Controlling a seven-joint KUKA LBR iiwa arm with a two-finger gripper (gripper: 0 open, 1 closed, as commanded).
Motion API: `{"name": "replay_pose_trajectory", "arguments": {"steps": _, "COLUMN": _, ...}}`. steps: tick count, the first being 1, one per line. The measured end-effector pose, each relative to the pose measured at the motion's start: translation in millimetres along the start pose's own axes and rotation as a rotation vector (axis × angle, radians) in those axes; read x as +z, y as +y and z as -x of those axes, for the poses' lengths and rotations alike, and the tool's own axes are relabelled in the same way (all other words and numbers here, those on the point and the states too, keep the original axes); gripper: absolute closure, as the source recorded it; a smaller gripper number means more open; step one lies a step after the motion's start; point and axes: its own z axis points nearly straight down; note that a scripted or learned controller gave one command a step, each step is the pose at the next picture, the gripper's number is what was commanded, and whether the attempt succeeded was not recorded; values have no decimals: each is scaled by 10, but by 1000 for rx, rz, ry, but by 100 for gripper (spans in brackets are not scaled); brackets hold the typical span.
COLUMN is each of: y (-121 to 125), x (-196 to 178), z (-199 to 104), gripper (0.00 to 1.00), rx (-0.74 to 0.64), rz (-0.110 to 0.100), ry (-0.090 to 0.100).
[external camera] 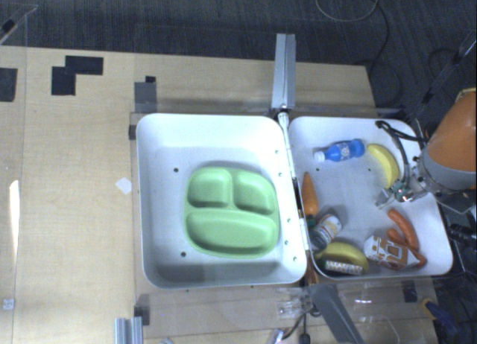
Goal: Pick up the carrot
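— Fingers (395, 195): whether they were spread or closed, I couldn't tell; they hung low near the banana (384, 164), at three o'clock in the right bin (440, 260).

— And the carrot (309, 196)?

— It lay at nine o'clock in that bin, against the left wall, well apart from them.

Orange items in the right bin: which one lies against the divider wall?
The carrot, lengthwise along the left wall. The sausage lies far right, near the pincer.
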Motion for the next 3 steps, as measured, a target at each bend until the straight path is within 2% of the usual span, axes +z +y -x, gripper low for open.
{"name": "replay_pose_trajectory", "arguments": {"steps": 1, "y": 469, "x": -6, "z": -562, "gripper": 100, "rx": -251, "rz": 3, "ry": -2}}
{"name": "replay_pose_trajectory", "arguments": {"steps": 2, "y": 349, "x": -18, "z": -1056, "gripper": 100, "rx": -353, "rz": 5, "ry": -3}}
{"name": "replay_pose_trajectory", "arguments": {"steps": 3, "y": 379, "x": -133, "z": -1051, "gripper": 100, "rx": -353, "rz": 12, "ry": -6}}
